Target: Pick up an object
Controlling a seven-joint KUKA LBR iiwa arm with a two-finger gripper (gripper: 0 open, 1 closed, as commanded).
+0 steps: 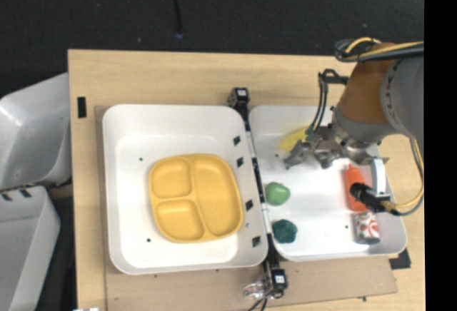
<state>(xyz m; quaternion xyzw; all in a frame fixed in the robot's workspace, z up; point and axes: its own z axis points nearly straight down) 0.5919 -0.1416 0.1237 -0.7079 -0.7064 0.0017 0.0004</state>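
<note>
Fingers (294, 157) of the gripper (308, 158) look spread apart, two dark prongs angled outward with nothing between them, low in the upper part of the right bin (321, 211). Just beside them, toward the bin's upper left, lies a small yellow object (293, 138), partly hidden by the gripper; its exact shape is hard to tell. It appears to be the nearest candidate to pick up. It looks like a light plastic toy, probably smooth and a little slippery, so a hold across its narrowest part, centred, seems safest. Lower in the same bin sit a light green ball (277, 193) and a dark green ball (285, 230), near each other by the left wall; both look small, light and likely to roll, so they would need a grip straight across the middle. An orange object (354, 181) and a small red and white item (368, 229) lie along the right side. The left bin (128, 160) holds a yellow divided plate (194, 197), stiff and broad, graspable only by its rim. Both bins rest on a pale wooden desk (157, 74).
</note>
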